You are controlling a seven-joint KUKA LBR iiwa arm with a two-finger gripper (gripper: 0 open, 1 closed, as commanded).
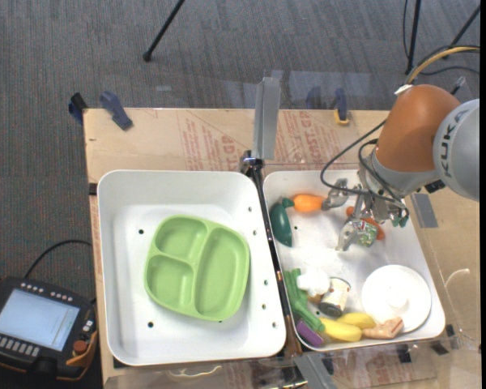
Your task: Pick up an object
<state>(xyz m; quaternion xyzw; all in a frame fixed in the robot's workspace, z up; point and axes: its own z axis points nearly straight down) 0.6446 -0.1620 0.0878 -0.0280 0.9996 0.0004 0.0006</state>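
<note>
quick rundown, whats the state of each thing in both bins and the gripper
Green three-compartment plastic plate: flat in the left white bin, nothing on it.
Round white plate: flat in the right white bin, near corner.
Orange toy carrot: lying on its side near the divider.
Yellow toy banana: lying at the near wall.
Two-finger gripper: low over the right bin, fingers unclear.

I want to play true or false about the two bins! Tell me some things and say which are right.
1. The green plate lies in the left bin. True.
2. The gripper is over the left bin. False: it is over the right bin.
3. A banana lies near the right bin's front edge. True.
4. The white plate is stacked on the green plate. False: it lies in the right bin.
</note>
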